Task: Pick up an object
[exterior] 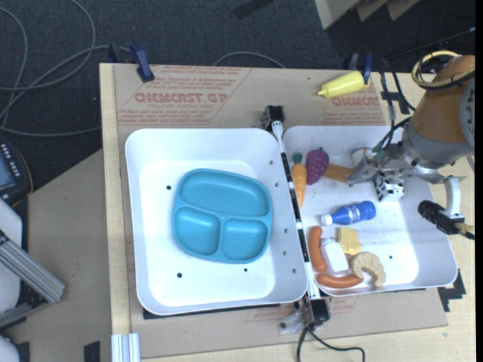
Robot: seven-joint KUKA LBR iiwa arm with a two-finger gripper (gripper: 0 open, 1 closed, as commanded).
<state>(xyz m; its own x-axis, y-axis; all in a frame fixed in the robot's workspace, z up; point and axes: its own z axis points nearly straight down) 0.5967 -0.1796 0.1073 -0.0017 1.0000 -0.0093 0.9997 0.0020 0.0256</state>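
The right bin (434, 266) holds several toy foods: a carrot (299, 181), purple grapes (317, 164), a blue bottle (352, 214), a white bottle (333, 252), a yellow cheese wedge (349, 240), a sausage (337, 280) and a croissant (372, 268). My gripper (375, 170) is low over the bin's back part, just right of an orange piece (338, 173). A small black-and-white thing (389, 189) lies right below it. The grey arm with its orange band (441, 115) comes in from the right.
A blue divided plate (221, 214) lies in the left bin (151, 164). On the bench behind the right bin rests a yellow object (343, 85). Blue clamps (141, 62) grip the bench's back edge. Black cables run along the right side.
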